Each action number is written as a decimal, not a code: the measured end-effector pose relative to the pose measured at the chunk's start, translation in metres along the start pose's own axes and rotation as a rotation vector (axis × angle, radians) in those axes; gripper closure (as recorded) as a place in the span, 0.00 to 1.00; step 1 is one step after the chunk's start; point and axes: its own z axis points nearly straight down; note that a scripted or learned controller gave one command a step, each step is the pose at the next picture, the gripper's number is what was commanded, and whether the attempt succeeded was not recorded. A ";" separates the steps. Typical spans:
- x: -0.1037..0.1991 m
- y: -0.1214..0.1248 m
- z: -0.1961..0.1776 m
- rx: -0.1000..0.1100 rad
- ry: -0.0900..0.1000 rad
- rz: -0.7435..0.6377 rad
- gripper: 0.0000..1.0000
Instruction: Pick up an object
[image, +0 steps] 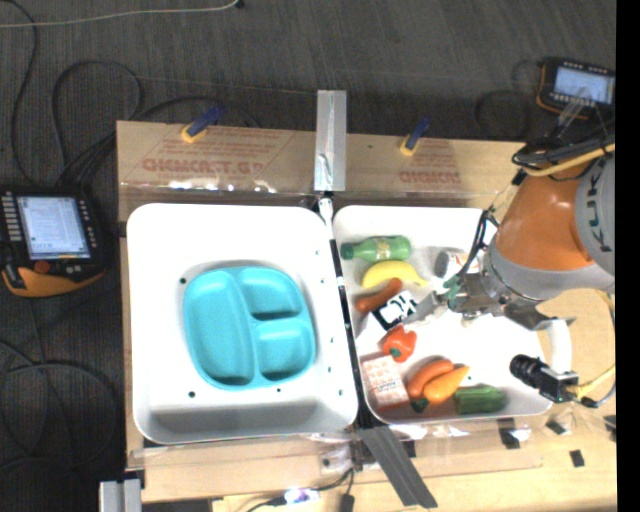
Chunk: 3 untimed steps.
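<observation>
The right bin (455, 225) holds several toy foods. A green bottle (378, 247) lies at the back with a yellow banana (390, 272) just in front of it. A brownish-red sausage (374, 297) and a black-and-white block (395, 311) lie near the middle. Further forward are a red pepper (399, 343), an orange carrot (436, 377), a green cucumber (479, 399) and a small red-and-white box (381, 378). My gripper (435, 300) is low in this bin, right beside the black-and-white block. Nothing shows held in it.
The left bin (160, 230) holds a light blue divided plate (247, 324). A small grey object (446, 262) lies near the arm at the back of the right bin. The arm's orange wrist (540, 235) covers that bin's right side. A metal divider (331, 150) stands behind the bins.
</observation>
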 end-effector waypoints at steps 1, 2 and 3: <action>0.005 0.054 0.070 -0.004 0.000 0.086 0.00; 0.006 0.054 0.064 -0.001 0.001 0.091 1.00; 0.047 0.044 -0.068 -0.002 -0.004 0.105 1.00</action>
